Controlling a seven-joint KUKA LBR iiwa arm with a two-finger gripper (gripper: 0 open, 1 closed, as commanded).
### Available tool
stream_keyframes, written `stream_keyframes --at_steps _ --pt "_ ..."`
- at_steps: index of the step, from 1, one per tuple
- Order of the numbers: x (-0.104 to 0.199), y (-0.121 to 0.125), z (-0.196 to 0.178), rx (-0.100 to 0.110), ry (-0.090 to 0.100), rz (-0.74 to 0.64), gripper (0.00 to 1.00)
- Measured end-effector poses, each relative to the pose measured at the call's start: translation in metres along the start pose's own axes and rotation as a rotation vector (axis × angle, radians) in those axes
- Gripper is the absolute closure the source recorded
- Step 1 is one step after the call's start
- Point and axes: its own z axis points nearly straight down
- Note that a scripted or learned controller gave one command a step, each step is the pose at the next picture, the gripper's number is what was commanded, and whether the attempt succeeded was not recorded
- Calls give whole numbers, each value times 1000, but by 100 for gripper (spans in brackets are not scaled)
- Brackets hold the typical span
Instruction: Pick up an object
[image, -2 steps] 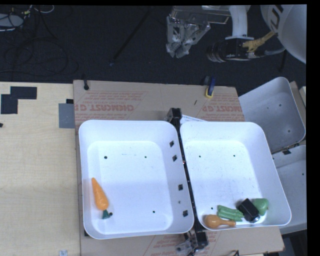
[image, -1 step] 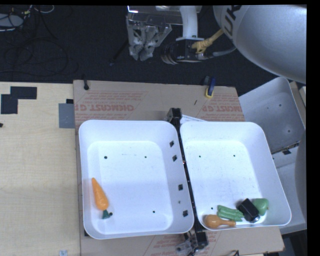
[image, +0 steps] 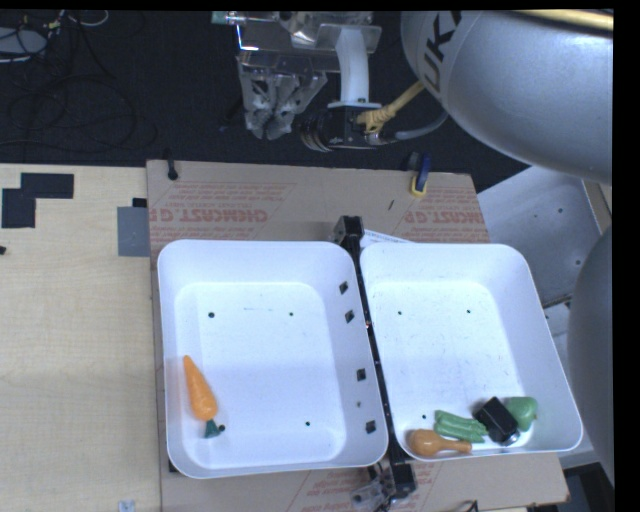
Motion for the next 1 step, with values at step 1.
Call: stream_keyframes --at_steps 1 --pt "-1 -19 -33 -6 2 -1 100"
